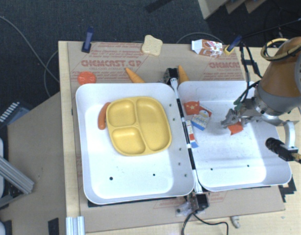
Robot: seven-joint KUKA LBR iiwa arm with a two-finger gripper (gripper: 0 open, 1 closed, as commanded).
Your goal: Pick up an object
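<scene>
In the right bin (238, 170), my gripper (233, 120) hangs low over the upper middle, reaching in from the right. A small orange-red piece (236, 129) sits right at its tip, touching or nearly touching it; I cannot make out whether it is gripped. To the left lie an orange-red packet (191, 106) and a blue and white packet (201, 120). A pen-like stick (190, 135) lies along the bin's left wall.
The left bin (136, 180) holds a yellow divided plate (138, 125) with a red sausage (102, 116) beside it. Behind the bins lie a bread slice (152, 45), two carrots (134, 75), an orange lid (86, 77), a blue clip (87, 39) and a small carton (208, 47).
</scene>
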